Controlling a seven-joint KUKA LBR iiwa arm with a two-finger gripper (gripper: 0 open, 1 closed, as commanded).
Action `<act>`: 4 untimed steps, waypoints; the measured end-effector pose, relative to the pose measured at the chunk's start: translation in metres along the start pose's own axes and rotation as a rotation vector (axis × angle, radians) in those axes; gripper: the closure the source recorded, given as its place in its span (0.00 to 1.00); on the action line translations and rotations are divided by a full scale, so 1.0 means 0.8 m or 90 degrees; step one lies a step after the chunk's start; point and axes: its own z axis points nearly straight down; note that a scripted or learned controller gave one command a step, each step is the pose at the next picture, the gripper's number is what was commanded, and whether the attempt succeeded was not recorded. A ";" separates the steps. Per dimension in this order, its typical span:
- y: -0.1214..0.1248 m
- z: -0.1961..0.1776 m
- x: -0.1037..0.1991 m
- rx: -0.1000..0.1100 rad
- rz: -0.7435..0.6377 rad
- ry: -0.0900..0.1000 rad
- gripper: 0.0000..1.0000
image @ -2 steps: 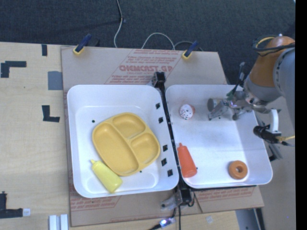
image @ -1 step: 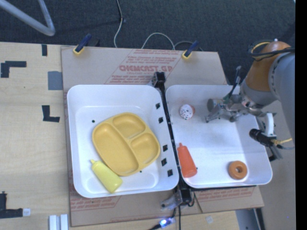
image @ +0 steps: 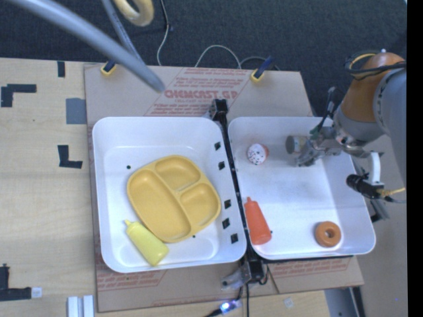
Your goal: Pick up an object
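Gripper: far right bin; finger spread cannot be told. Nearby: speckled white ball. Near edge: glossy orange bottle, ring doughnut.

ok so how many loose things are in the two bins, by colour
yellow: 2, the yellow divided plastic tray and the yellow squeeze bottle
orange: 1, the orange squeeze bottle
brown: 1, the brown ring doughnut
white: 1, the white red-dotted ball
total: 5

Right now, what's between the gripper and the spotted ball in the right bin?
Nothing: in the camera view, bare white bin floor runs from the gripper to the spotted ball.
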 end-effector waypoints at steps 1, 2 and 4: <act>0.001 -0.080 0.003 0.000 0.001 0.002 1.00; 0.010 -0.154 0.011 -0.001 0.001 0.002 1.00; 0.003 -0.225 0.084 0.003 -0.001 0.004 1.00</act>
